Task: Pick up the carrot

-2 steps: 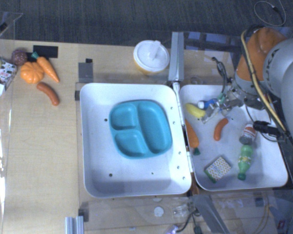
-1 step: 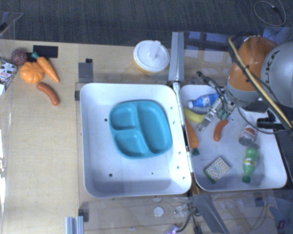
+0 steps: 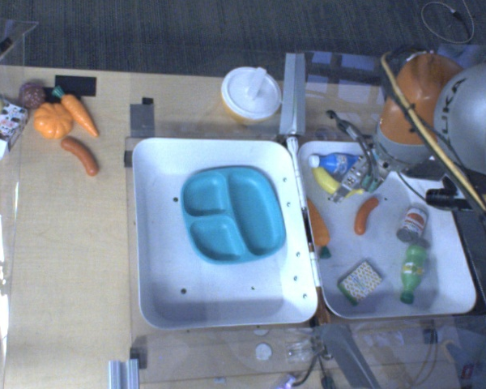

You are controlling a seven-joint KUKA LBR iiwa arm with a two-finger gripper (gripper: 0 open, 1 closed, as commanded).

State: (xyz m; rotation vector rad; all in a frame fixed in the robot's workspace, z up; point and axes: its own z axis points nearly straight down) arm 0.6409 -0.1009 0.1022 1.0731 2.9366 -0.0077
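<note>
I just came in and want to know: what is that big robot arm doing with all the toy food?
The robot arm is reaching into the right bin from the side. Its pincer hangs over a yellow banana and a blue-labelled bottle at the far end. The carrot it should pick up lies untouched along the bin's left wall, near a sausage. The left bin holds a blue divided plate.
</note>
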